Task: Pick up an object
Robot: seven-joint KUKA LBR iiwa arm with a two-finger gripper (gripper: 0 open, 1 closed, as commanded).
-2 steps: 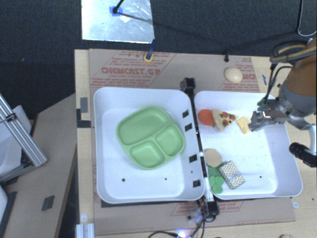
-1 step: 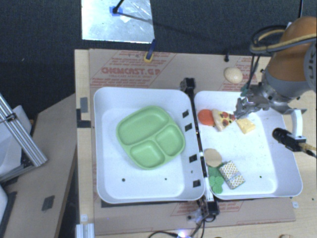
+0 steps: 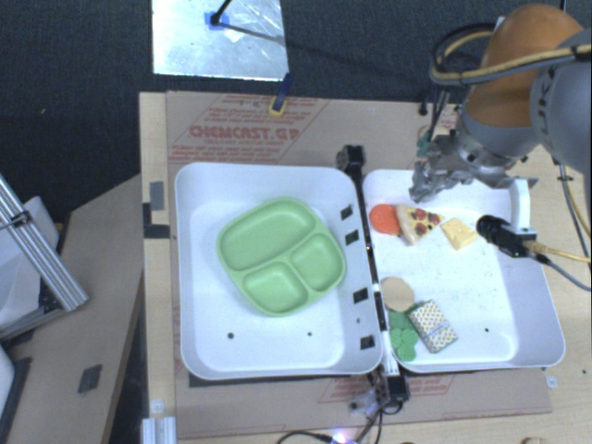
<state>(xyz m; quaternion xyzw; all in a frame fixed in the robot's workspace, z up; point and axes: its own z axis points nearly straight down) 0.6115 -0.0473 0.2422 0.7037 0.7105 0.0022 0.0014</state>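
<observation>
Fixed above the bench (image 3: pixel 231 118), looking down at a slant from the near side toward the far edge. Set far enough back to take in both white bins (image 3: pixel 199 248) whole, left and right, plus dark floor beyond.

The bench (image 3: pixel 240 132) is a tan board with red printed lettering along its far edge. 2 shallow white bins lie directly on it, touching side by side: the left bin (image 3: pixel 199 248) and the right bin (image 3: pixel 518 313).
</observation>
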